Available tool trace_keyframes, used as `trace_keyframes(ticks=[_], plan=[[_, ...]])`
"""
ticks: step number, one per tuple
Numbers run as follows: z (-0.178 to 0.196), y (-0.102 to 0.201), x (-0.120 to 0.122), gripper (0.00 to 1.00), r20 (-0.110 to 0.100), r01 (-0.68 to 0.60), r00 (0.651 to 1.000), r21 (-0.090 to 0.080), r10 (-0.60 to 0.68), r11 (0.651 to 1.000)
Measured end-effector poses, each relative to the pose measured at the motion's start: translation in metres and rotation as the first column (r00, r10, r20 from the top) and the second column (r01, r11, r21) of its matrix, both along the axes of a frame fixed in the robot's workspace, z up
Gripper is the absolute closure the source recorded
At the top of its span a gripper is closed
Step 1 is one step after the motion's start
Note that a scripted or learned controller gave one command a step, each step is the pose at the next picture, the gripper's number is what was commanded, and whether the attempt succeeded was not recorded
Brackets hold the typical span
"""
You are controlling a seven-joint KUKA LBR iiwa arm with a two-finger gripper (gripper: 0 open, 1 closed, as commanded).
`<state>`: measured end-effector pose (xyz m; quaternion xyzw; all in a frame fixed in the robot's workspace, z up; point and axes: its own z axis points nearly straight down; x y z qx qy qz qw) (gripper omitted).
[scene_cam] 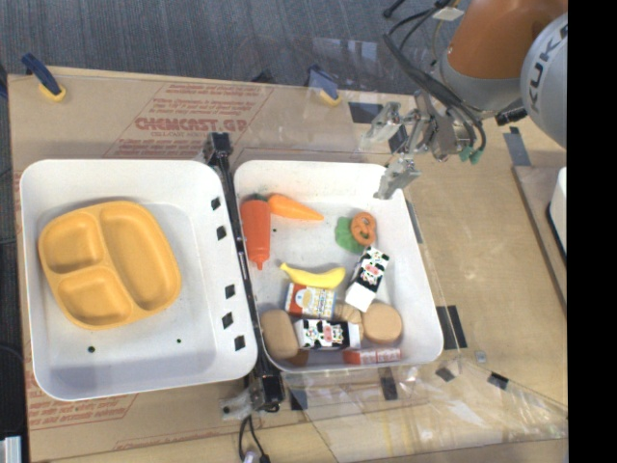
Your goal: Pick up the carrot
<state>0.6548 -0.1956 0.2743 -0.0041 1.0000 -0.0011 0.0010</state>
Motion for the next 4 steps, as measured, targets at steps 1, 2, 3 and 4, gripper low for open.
trace_keyframes(ticks=[1, 2, 3, 4], plan=[[-0.152, 0.048, 0.0, 0.0, -0.015, 0.167, 0.986, 0.005, -0.167, 0.986], [-0.182, 0.067, -0.003, 0.0, -0.004, 0.425, 0.905, 0.002, -0.425, 0.905], [-0.17, 0.068, -0.001, 1.0, 0.001, 0.416, 0.909, 0.002, -0.416, 0.909], [-0.075, 0.141, -0.031, 1.0, 0.01, 0.426, 0.905, 0.009, -0.426, 0.905]])
